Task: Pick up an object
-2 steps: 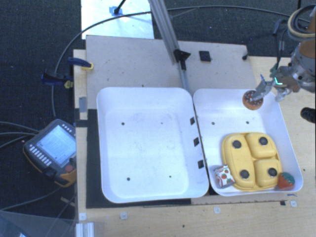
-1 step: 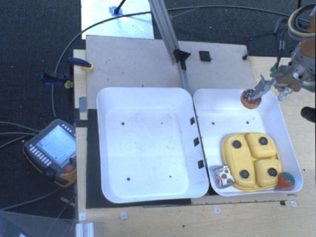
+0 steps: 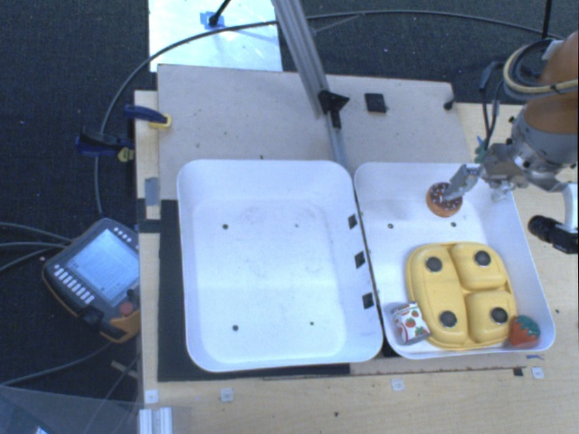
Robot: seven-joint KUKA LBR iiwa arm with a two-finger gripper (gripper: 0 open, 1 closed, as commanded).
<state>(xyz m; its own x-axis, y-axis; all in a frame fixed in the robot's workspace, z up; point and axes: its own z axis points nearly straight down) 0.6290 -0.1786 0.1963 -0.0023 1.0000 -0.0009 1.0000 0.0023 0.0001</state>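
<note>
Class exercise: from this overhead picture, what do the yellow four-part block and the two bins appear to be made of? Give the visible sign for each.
Yellow block: likely moulded plastic, with an even colour, rounded edges and a soft sheen. Right bin and left bin: probably thin formed plastic, smooth white, with rounded corners and raised rims.

No readable text anywhere; the handheld pendant's (image 3: 95, 278) screen glows but its contents blur; the small printed carton (image 3: 410, 323) shows patterns, no legible letters.
</note>
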